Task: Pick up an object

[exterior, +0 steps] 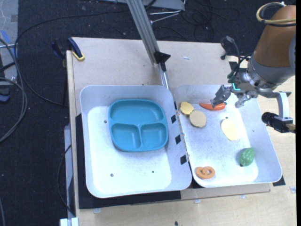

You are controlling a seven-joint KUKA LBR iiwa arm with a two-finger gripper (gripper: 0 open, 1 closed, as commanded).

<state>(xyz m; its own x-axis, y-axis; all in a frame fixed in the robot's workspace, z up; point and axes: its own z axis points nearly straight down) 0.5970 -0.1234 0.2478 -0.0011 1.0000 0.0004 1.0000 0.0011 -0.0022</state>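
Carrot (212,106): small, orange-red, elongated, lying flat in right bin (263,173); gripper (231,97) spread above it.

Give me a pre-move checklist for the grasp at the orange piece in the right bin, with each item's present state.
1. Gripper is over the right bin: ok.
2. Gripper sits next to the orange carrot-like piece: ok.
3. Piece is between the fingers: cannot tell.
4. Finger opening is wide enough: cannot tell.
5. Neighbours stand apart from the target: the yellow piece and the tan round piece lie close on its left, not touching it: ok.
6. Blue divided tray in the left bin is away from the arm's path: ok.
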